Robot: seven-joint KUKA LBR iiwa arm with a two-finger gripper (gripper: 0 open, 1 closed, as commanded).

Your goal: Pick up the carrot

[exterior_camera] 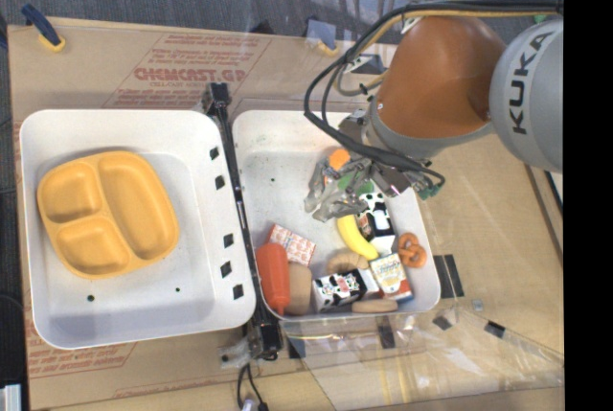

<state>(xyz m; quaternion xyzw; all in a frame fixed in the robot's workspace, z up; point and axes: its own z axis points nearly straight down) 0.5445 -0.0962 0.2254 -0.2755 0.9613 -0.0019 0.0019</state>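
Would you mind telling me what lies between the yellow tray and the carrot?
In the camera view, between the yellow tray and the carrot lie bare white bin floor and the black-clipped rims where both bins meet.

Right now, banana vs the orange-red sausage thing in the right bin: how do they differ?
The banana is yellow and curved; the sausage is orange-red and straight. The banana lies mid-bin, just below the gripper; the sausage lies at the bin's lower left corner, by the wall. Both are elongated toy foods.

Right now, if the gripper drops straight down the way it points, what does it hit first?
Probably the white floor of the right bin, just up-left of the banana. The gripper hangs there, the carrot beside it near the wrist. Depth is unclear.
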